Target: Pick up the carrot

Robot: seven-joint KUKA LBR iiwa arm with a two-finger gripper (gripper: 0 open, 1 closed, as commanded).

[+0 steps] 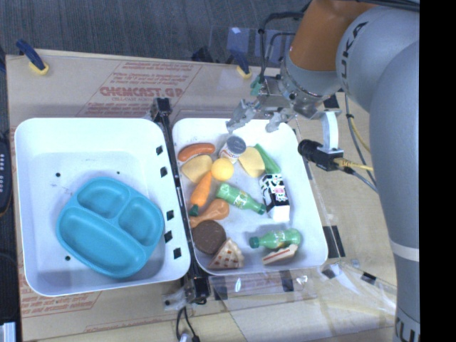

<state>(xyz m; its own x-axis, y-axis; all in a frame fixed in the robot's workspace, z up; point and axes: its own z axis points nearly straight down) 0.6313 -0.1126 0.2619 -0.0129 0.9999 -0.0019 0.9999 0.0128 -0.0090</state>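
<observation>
One carrot (201,190), two green bottles (240,198) — gripper (254,117) spread wide, holding nothing.

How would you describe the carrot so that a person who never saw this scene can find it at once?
Look in the right white bin, crowded with toy food, beside the bin holding the blue tray. Near its left wall, the carrot lies slanted just below the yellow lemon. It is the only long, tapered orange piece with a green tip at its lower end.

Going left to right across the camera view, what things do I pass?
blue divided tray → carrot → green bottle → milk carton → grey arm
</observation>
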